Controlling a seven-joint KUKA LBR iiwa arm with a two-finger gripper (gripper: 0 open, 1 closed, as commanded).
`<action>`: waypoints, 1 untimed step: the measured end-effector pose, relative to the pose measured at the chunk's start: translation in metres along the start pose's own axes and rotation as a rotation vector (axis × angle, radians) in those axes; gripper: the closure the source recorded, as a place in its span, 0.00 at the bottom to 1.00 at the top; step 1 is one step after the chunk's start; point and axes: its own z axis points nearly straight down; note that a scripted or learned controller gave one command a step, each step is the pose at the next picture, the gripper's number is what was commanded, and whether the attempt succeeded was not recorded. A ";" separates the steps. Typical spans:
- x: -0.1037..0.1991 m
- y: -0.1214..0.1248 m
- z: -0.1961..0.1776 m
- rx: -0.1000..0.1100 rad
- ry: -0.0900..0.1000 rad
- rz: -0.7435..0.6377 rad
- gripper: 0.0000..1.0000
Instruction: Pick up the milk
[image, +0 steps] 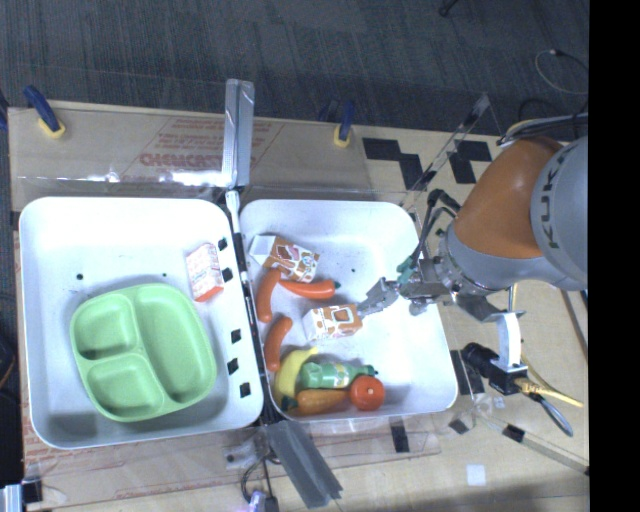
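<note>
In the camera view, the gripper (378, 296) hangs low over the right bin (400, 225), just at two o'clock of a small carton taken for the milk (333, 322), which lies flat on the bin floor near its middle. Whether the jaws are open or closed cannot be told. Nothing shows between them, so the grasp and lift look not yet done. A second carton (292, 259) lies at eleven o'clock of it, sausages (307, 290) between.

The right bin (400, 225) lies bare along its right side; sausages (270, 290), cartons (333, 322) and a banana (290, 370) crowd its left.
</note>
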 end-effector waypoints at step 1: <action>0.015 0.026 0.092 -0.022 0.000 0.212 0.00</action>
